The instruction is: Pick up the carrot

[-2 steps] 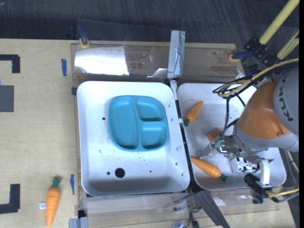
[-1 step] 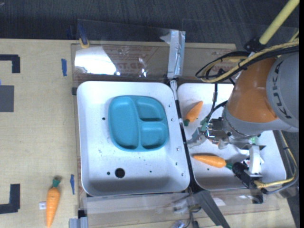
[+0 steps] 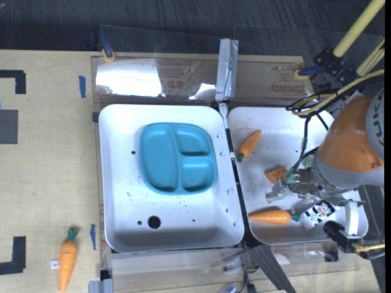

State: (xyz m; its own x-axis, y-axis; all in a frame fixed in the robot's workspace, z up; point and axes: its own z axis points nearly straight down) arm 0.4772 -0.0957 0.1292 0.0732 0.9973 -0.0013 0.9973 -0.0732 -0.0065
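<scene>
From the overhead camera, faint reddish print on the clear plastic sheet (image 3: 183, 78) behind the bins is too blurred for me to read. A pale wooden bench (image 3: 43, 163) carries two shallow white bins: the left bin (image 3: 116, 182) holds a blue three-compartment plastic tray (image 3: 178, 157); the right bin (image 3: 269, 124) holds three orange toy carrots. One lies near the dividing wall (image 3: 249, 144), one small piece mid-bin (image 3: 276, 174), and the long carrot (image 3: 269, 217) near the front edge. My pincer (image 3: 282, 189) hangs between those last two; my grey and orange arm (image 3: 351, 145) hides much of it, so I cannot tell its state. A fourth carrot (image 3: 67, 258) lies on the bench.
</scene>
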